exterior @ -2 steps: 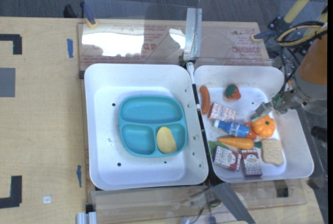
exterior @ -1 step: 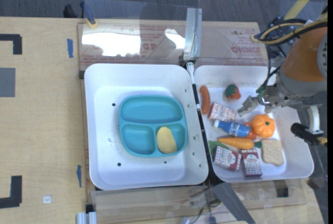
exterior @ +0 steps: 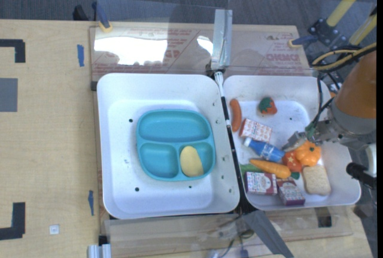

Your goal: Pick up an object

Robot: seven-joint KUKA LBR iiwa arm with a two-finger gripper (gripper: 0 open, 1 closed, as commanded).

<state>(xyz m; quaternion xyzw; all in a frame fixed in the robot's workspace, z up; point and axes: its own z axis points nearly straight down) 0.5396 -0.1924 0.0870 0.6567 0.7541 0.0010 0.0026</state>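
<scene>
The right bin (exterior: 281, 90) holds several toy foods: a red sausage (exterior: 236, 115), a red and green vegetable (exterior: 267, 106), a small carton (exterior: 257, 130), a blue bottle (exterior: 263, 149), a carrot (exterior: 269, 167), an orange pepper (exterior: 309, 155) and a bread slice (exterior: 316, 180). My gripper (exterior: 302, 137) reaches in from the right and hangs low at the upper left edge of the orange pepper, close to the blue bottle's end. The arm body hides part of the bin's right side.
Two more cartons (exterior: 261, 182) (exterior: 291, 193) lie at the right bin's front. In the left bin (exterior: 116, 149), a teal divided plate (exterior: 173, 120) carries a yellow lemon-like piece (exterior: 191, 161) in its front right compartment. A clear plastic wall (exterior: 155, 29) stands behind the bins.
</scene>
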